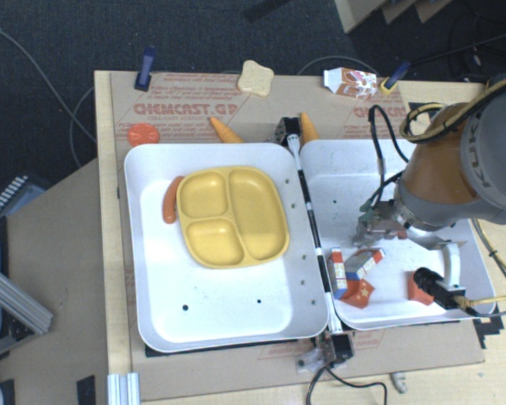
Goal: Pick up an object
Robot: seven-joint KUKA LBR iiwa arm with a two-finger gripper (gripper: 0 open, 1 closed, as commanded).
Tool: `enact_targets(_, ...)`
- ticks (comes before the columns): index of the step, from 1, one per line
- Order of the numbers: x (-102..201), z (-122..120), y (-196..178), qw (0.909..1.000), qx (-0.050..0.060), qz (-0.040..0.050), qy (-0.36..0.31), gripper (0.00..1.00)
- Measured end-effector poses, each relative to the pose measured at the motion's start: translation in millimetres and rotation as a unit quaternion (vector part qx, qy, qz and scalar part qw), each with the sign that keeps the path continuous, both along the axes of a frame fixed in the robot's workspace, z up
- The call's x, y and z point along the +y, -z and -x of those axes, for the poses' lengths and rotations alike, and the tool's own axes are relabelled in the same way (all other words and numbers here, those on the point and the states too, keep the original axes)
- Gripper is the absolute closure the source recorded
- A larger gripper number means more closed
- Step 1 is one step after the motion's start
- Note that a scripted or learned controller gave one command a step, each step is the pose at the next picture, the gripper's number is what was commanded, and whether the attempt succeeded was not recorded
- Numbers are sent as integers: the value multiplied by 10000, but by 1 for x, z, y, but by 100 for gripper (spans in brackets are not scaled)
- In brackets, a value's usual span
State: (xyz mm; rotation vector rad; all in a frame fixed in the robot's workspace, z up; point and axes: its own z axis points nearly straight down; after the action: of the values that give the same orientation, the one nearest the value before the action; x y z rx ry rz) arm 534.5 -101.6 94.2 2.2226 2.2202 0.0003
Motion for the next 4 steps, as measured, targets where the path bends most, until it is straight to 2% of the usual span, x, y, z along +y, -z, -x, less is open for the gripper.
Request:
enact_targets(1,-31,27,-68,10000,-6,8,1,100)
enact_targets(2,-30,27,-67,10000,-3,3,-2,0)
enact_targets(3,9,20,10,10000,-2,3,-6,0)
enact_targets(4,-19,-28,9,10000,-1,3,-7,0)
